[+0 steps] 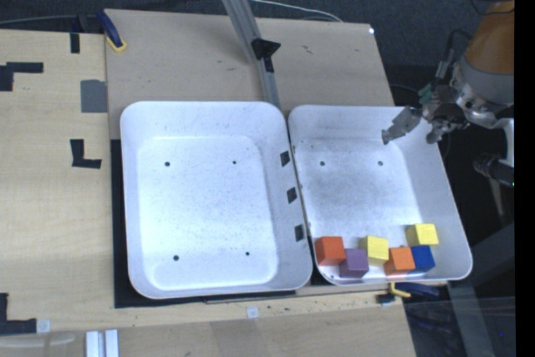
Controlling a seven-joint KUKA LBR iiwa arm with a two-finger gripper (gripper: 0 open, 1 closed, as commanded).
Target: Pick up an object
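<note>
Where blocks [378,252] cluster, claw [415,126] well apart

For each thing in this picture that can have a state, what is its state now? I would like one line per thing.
gripper: open, holding nothing, above the right bin's far right part
right bin: holds six blocks along its near edge
orange block: resting, untouched
purple block: resting beside the orange block
yellow block: resting
second orange block: resting
blue block: resting
second yellow block: resting
left bin: upright
</note>
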